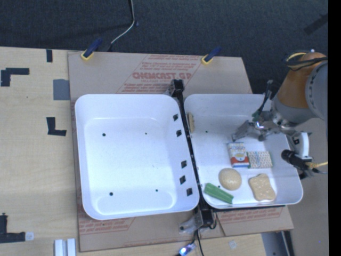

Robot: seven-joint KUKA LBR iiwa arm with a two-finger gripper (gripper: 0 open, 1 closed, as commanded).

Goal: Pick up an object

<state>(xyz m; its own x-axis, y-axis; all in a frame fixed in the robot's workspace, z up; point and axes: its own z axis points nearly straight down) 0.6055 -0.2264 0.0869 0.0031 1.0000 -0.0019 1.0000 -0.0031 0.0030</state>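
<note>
The right bin (213,111) holds several objects. A small red, white and blue box (238,154) lies beside a patterned white packet (260,159). In front of them sit a round beige lump (230,178), a tan sponge-like block (262,188) and a green stick (218,193). A small tan item (191,122) rests against the divider. My gripper (250,136) hangs just behind the box and packet, open, with nothing between its fingers. The arm's orange band (297,87) is at the right.
The left bin (128,159) stands next to the right one, with a black clip-studded divider (184,143) between them. Both bins rest on a cardboard sheet (160,73) clamped at the back. A black cable (128,15) runs behind.
</note>
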